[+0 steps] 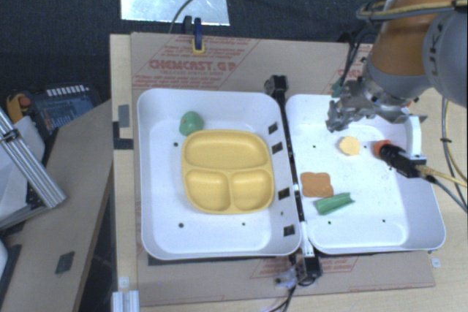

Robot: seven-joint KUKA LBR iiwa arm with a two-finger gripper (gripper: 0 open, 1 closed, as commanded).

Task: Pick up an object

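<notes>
The grey-and-orange arm (pixel 409 47) reaches in from the right of the view, and its jaws hang over the far end of the right bin (pixel 380 223). They sit just up and left of a pale yellow disc (pixel 349 146) in the view. The disc lies flat on the bin floor, near the jaws but clear of them, and is not between them. At this slant the tips are a dark tangle, so it cannot be told whether the jaws are open or closed, though nothing appears to be caught in them.

Nearer the camera than the disc, and a little to its left, lies an orange slab (pixel 316 184). A green wedge (pixel 333 203) sits just beyond the slab's near edge. Both are well apart from the jaws.

Well to the left of the disc, across the divide between the bins, the left bin (pixel 157 157) holds a yellow tray (pixel 227 170) with three compartments. A round green lump (pixel 191 122) lies just off the tray's far left corner. Both bins rest on the worktop (pixel 121 84).
</notes>
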